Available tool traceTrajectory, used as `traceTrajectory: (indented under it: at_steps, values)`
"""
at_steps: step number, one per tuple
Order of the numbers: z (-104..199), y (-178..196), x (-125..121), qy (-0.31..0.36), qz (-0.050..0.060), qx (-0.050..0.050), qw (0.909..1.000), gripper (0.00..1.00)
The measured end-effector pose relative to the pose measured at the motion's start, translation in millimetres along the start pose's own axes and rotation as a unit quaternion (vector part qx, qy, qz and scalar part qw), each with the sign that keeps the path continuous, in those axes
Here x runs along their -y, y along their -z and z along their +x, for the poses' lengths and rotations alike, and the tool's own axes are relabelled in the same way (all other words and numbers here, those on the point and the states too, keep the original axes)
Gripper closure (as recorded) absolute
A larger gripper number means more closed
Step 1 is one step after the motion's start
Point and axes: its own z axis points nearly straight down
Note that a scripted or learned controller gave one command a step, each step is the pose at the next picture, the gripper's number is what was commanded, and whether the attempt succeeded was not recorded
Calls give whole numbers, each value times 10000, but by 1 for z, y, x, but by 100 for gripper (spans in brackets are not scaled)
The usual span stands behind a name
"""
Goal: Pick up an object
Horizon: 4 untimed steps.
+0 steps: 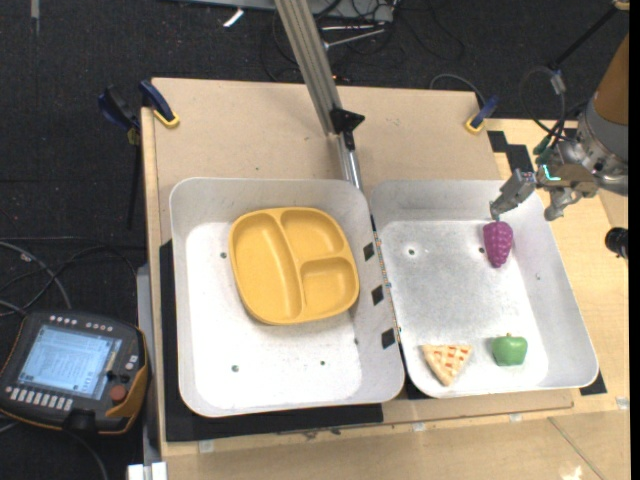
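A handheld control pendant lies on the dark floor beside the bench.

Arm reaching from right, pincer spread wide, pointing down

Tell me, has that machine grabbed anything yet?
Not yet. The pincer is open and hangs over the right bin, just above the purple grapes, with nothing between its fingers. The grapes, the green pepper and the pizza slice all lie in that bin. The whole pickup is left.
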Motion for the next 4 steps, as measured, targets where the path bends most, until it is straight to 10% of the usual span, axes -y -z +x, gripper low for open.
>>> traceTrajectory:
  at_steps: [3,4]
  values:
    - [-5,-182,6,-12,35,-7,10000,0]
    - [-6,-167,4,-12,-8,5,10000,100]
